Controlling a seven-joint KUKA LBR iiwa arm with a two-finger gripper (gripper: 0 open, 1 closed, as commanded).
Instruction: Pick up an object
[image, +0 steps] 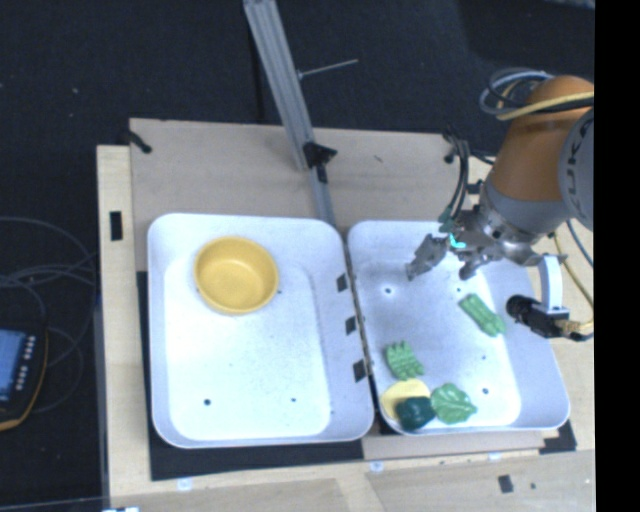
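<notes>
Left bin (180, 330): a yellow bowl (237, 274) lies in its upper left part. Right bin (540, 400): green pieces (402, 357) sit near the lower left corner beside a yellow and dark green object (408, 404) and a leafy green piece (453, 402); another green piece (482, 314) lies right of centre. The gripper (444, 260) hangs over the upper part, fingers spread wide, holding nothing.

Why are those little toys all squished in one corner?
Nothing looks broken or spilled. Three small toys, a yellow piece, a dark teal block and a green leafy piece, huddle in the right white bin's near corner. The round yellow bowl sits upright.
</notes>
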